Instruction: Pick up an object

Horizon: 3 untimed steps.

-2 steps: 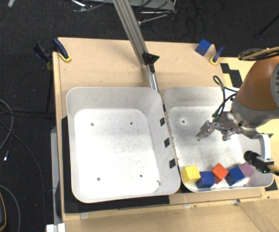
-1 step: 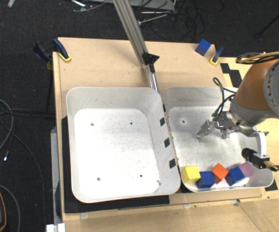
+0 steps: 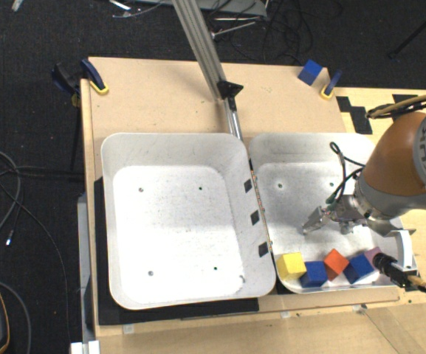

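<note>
- Fingers of the gripper (image 3: 322,220) appear spread and hold nothing, their metal tips hovering low over the bare floor of the right bin (image 3: 294,175); glare and blur make the exact gap hard to judge.
- Pickup not yet achieved: no object sits between the tips, so a descent, a closing and a lift all seem to remain.
- Candidates lie in a row along the right bin's near edge: a yellow block (image 3: 291,263), a blue block (image 3: 314,273) touching it, an orange block (image 3: 336,262), a second blue block (image 3: 359,268) and a small purple piece (image 3: 375,255).
- All of them rest below the gripper, near but apart from it.
- Alongside, the left bin (image 3: 124,153) shows only its speckled white floor.
- One stray blue cube (image 3: 311,71) sits on the bench's far edge, well outside both bins.
</note>
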Motion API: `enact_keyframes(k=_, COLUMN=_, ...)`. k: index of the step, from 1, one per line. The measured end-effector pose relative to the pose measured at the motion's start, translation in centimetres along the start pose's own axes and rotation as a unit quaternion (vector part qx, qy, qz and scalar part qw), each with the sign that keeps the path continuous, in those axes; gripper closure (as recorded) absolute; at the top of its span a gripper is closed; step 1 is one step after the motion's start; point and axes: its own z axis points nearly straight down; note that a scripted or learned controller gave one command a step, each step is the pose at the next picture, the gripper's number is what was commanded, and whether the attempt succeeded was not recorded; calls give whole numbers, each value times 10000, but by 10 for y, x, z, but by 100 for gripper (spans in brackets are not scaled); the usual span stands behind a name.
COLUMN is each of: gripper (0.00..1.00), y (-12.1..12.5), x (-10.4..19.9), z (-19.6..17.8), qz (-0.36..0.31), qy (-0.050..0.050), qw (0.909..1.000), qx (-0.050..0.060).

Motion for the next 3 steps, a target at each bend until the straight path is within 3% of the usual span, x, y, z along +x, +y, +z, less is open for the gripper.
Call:
enact_keyframes(k=1, gripper=0, y=2, x=0, z=0, qz=-4, qy=-2, qw=10000, qx=-13)
enact_keyframes(k=2, gripper=0, y=-34, x=44, z=0, qz=-29, qy=0, qw=10000, qx=-15)
enact_keyframes(k=3, gripper=0, y=30, x=-1, z=-1, qz=-24, qy=-22, qw=10000, qx=-41)
